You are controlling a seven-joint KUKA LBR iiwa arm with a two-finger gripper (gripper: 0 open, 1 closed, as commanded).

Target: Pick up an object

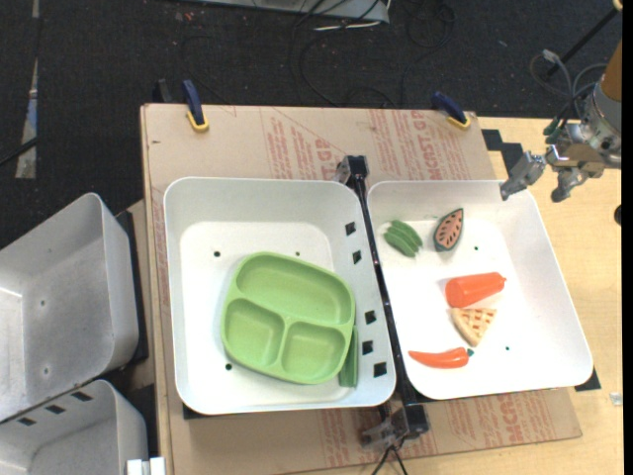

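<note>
The right bin point(549, 265) holds several toy foods: a green pepper piece point(403, 237), a watermelon slice point(448, 230), an orange carrot-like piece point(475, 288), a waffle wedge point(475, 324) and a red chili point(440, 358). My gripper point(542, 179) hovers at the far right corner of that bin, above its rim, well away from the foods. Its two fingers stand apart, open, with nothing between them.
The left bin point(188, 265) holds a green divided plate point(288, 317). A black divider with clips point(371, 285) runs between the bins. Blue-yellow clamps point(194, 107) point(450, 109) hold the cardboard base. Grey bins point(59, 305) stand off the bench at the left.
</note>
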